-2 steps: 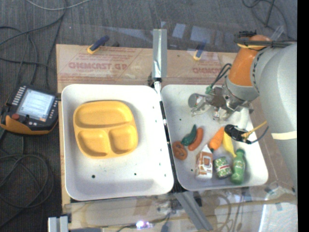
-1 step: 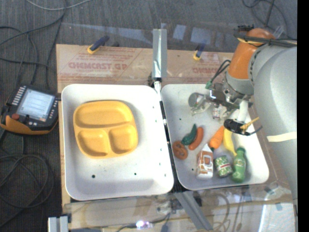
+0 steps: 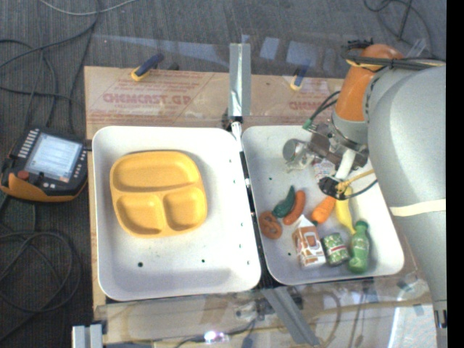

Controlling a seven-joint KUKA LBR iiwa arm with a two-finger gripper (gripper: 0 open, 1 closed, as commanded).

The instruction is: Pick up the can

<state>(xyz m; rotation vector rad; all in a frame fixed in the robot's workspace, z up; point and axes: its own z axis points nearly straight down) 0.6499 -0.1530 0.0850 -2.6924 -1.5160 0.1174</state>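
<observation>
A small silver can (image 3: 293, 150) lies near the back of the right-hand white bin (image 3: 270, 263), just beside the arm's jaws (image 3: 319, 153), which sit low over the same bin; whether they are open, closed or touching the can cannot be told from this angle. The grey arm (image 3: 409, 143), with its orange band (image 3: 353, 93) above the wrist, comes in from the right and covers that bin's far corner. Toward the front of the bin lie toy foods: a dark green vegetable (image 3: 286, 199) against a red-brown sausage (image 3: 293, 209), a brown round piece (image 3: 271, 225), a carrot (image 3: 323, 209), a yellow item (image 3: 343, 212), a small red-and-white carton (image 3: 309, 246), a green packet (image 3: 336, 249) and a green bottle (image 3: 359, 246). The left-hand white bin (image 3: 123, 278) carries a yellow compartment tray (image 3: 159, 192), well apart from the can. Both bins rest on a brown tabletop (image 3: 159, 96). An orange-edged control pendant (image 3: 43, 164) lies on the floor at left, among black cables (image 3: 29, 256).
</observation>
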